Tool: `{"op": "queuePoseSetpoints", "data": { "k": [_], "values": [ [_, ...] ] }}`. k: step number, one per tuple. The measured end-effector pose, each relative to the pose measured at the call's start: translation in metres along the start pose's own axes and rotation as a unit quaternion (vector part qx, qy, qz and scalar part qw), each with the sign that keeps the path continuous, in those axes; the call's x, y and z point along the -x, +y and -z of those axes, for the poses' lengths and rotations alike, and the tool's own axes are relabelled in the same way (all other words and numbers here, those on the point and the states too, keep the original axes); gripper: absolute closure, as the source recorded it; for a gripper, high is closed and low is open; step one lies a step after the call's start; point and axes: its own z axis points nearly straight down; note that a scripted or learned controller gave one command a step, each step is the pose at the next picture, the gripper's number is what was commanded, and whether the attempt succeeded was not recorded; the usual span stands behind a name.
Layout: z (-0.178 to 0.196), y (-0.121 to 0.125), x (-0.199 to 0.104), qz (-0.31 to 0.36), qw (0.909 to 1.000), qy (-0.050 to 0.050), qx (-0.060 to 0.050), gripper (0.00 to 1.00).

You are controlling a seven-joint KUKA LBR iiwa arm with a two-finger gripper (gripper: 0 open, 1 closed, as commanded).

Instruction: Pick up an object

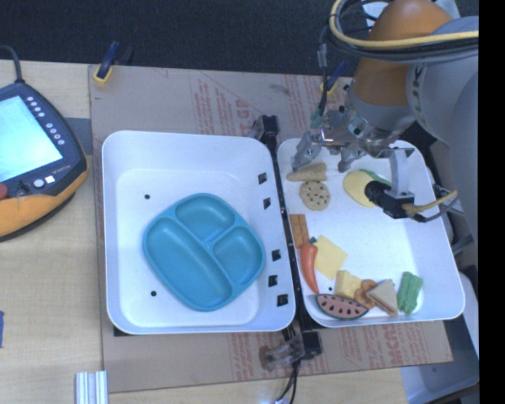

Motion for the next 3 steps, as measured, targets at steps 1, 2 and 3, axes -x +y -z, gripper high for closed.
{"op": "queuePoseSetpoints", "data": {
  "k": [1, 2, 3],
  "values": [
    [0.001, 0.006, -0.007, 0.001, 1.0000, 0.000, 0.002, 0.00],
    [0.001, 0.011, -0.023, 0.002, 1.0000, 0.000, 0.003, 0.00],
    [0.001, 0.012, 0.006, 0.000, 1.0000, -0.001, 0.003, 0.00]
  ]
}}
